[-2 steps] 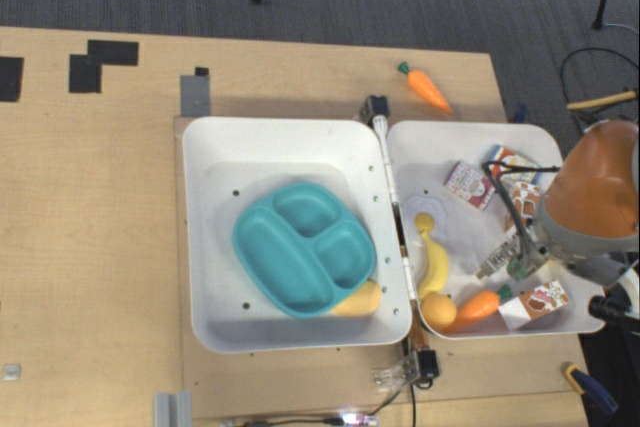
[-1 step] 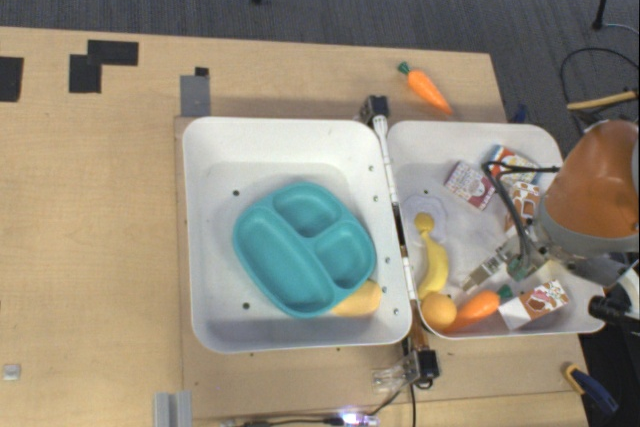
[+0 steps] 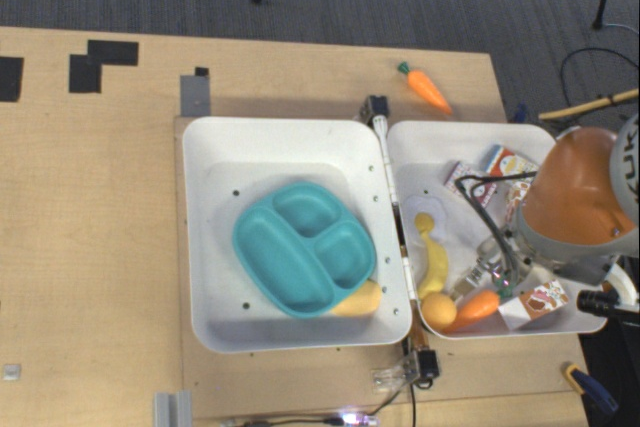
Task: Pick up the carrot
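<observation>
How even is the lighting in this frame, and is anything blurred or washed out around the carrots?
In the camera view the light is soft and even, shadows faint along the left bin's walls. The white plastic is bright but keeps detail. The carrot in the right bin and the carrot on the bench read sharp enough. The hand is small and cluttered by cables, hard to resolve.

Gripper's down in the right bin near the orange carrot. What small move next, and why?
Probably close on the carrot and lift slightly: the gripper sits right at its upper edge, with the banana and orange fruit crowded beside it.
</observation>
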